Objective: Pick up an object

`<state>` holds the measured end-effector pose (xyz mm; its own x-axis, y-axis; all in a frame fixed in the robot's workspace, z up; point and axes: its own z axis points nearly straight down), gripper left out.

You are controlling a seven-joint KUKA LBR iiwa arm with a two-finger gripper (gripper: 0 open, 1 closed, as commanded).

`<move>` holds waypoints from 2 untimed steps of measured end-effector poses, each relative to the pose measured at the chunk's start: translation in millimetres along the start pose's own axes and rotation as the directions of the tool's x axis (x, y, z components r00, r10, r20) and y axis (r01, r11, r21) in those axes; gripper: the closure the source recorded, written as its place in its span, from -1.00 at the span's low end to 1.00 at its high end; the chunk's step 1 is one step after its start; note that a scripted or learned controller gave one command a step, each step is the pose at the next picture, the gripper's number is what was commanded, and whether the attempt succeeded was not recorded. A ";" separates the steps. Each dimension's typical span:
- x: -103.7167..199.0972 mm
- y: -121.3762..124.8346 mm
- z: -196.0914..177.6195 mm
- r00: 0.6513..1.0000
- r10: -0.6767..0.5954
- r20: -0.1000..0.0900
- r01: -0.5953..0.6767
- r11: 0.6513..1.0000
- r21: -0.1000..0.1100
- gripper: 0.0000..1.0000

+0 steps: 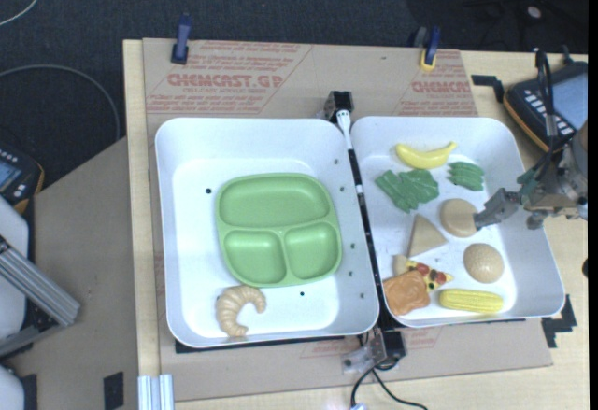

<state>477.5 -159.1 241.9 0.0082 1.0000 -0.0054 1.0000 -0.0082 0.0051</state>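
The right bin (pixel 523 156) holds several toy foods: a yellow banana (pixel 425 154), a dark green leafy piece (pixel 408 187), a smaller green piece (pixel 465 176), a tan round bun (pixel 457 217), a beige wedge (pixel 425 235), a round tan ball (pixel 484 261), a corn cob (pixel 470 301) and an orange fried piece (pixel 406 291). My gripper (pixel 500 207) reaches in from the right edge, low over the right bin. Its tip lies just right of the tan bun, close to it or touching it. Nothing visibly sits in its grasp.
The left bin (pixel 182 165) carries a green divided plate (pixel 278 228) and a croissant (pixel 239 308) at its front. A black divider rail (pixel 353 175) runs between the bins. Blue and yellow clamps hold the cardboard at the back.
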 end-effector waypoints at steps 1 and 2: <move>5.0 2.7 -7.2 1.000 -0.008 -0.003 0.008 1.000 0.000 1.00; -61.4 6.3 140.6 1.000 -0.008 0.005 0.008 1.000 -0.013 1.00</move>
<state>484.1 -221.3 101.6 -0.0001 0.9999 -0.0106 0.9998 0.0003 0.0182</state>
